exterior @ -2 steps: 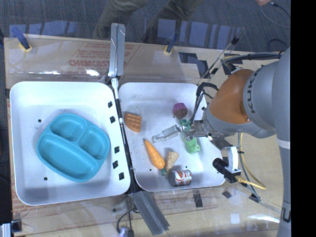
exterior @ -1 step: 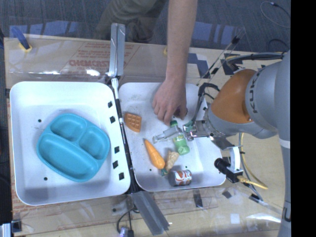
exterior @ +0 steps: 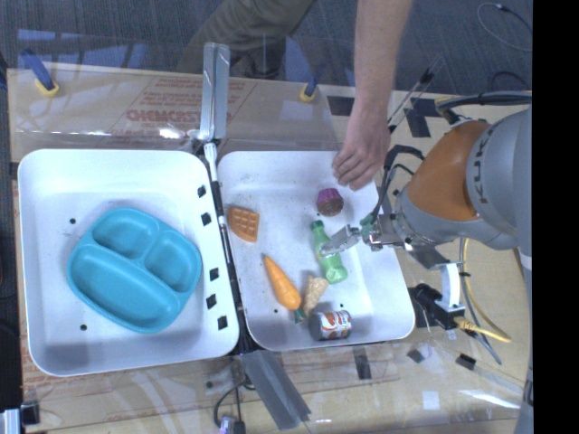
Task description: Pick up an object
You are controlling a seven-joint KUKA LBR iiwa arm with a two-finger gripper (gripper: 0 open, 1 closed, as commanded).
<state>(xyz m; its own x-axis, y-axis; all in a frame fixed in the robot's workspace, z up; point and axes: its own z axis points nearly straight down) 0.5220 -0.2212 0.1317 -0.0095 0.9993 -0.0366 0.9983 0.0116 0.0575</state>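
Note:
The right bin [exterior: 271, 165] holds a waffle piece [exterior: 242, 223], a carrot [exterior: 282, 283], a green bottle [exterior: 327, 255], a dark purple fruit [exterior: 329, 202], a tan cone-like piece [exterior: 314, 291] and a small can [exterior: 332, 325]. My gripper [exterior: 346, 239] reaches in from the right and sits just right of the green bottle's upper part, low over the bin. Nothing is visibly held between its fingers.
A person's hand [exterior: 357, 164] and forearm reach into the right bin from above, just over the purple fruit. The left bin [exterior: 54, 179] holds a blue divided plate [exterior: 134, 268]. A metal divider [exterior: 215, 93] stands between the bins at the back.

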